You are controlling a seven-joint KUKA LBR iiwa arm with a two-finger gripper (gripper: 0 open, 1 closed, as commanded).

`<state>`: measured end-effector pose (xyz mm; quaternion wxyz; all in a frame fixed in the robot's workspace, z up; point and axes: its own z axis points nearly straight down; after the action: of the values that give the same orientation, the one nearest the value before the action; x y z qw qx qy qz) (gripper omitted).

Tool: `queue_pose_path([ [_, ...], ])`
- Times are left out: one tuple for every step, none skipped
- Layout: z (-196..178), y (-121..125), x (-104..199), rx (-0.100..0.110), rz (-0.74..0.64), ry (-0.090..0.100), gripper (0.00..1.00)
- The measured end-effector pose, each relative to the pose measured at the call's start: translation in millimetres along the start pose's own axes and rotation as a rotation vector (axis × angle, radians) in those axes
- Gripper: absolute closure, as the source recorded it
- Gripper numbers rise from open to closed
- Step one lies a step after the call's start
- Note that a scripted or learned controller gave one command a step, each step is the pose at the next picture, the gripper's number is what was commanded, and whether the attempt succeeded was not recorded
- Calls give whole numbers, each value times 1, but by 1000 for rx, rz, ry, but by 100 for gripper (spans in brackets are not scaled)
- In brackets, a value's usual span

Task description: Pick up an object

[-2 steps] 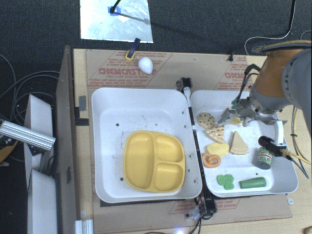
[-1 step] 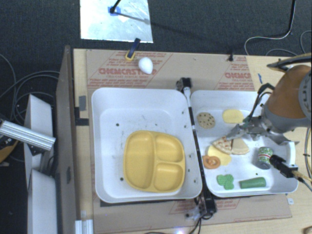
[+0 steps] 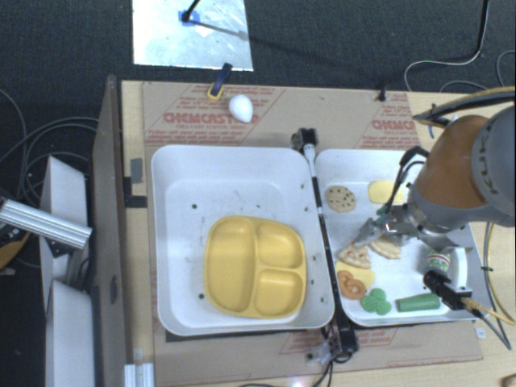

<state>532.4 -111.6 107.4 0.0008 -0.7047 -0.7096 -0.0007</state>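
The jaws point(image 3: 377, 230) are low in the right bin point(image 3: 355, 161), pointing to the left, and they stand a little apart; nothing is between them. Just under and beside them lie two pale pieces of toy food: a flat bread slice point(image 3: 386, 249) touching the near side of the jaws, and a pizza wedge point(image 3: 354, 256) just to the left of it. The wedge is near the tips but not between them.

Farther out in the same bin, a round cookie point(image 3: 341, 198) with dark spots lies to the far left of the jaws, close to the divider between the bins. A yellow piece point(image 3: 382, 191) lies on the far side, partly hidden by the arm point(image 3: 455, 176). On the near side there is an orange pretzel point(image 3: 351, 284) on a yellow slice, then a green broccoli point(image 3: 375, 301) and a green pepper-like piece point(image 3: 418, 301) along the near wall. A small can point(image 3: 440, 262) stands under the wrist.

The left bin point(image 3: 185, 176) holds a yellow divided tray point(image 3: 255, 265). On the counter point(image 3: 266, 107) behind the bins, a white egg point(image 3: 241, 107) lies well apart from everything.
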Motion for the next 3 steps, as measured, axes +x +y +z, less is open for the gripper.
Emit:
queue_pose_path([
  [16, 2, -69, -15, 8, 2, 0],
  [16, 26, -12, -18, 1, -8, 0],
  [3, 29, -11, -24, 2, -1, 100],
])
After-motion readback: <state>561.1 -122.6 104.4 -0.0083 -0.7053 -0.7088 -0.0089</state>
